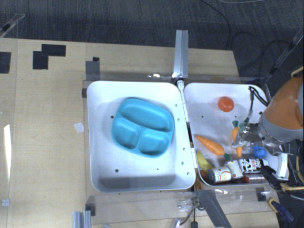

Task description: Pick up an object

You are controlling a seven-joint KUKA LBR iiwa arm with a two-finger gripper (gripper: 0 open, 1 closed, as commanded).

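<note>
The left bin holds a blue divided tray. The right bin holds an orange ball, a carrot, and a bottle.

Arm is reaching in from the right edge of the camera view, its orange band showing broad and rounded above the grey wrist. Wrist is angling down and leftward. Gripper is hanging low at the wrist's left end, a dark, cluttered assembly with thin cables looping up alongside it. Arm's upper links are running off frame at right.
</note>
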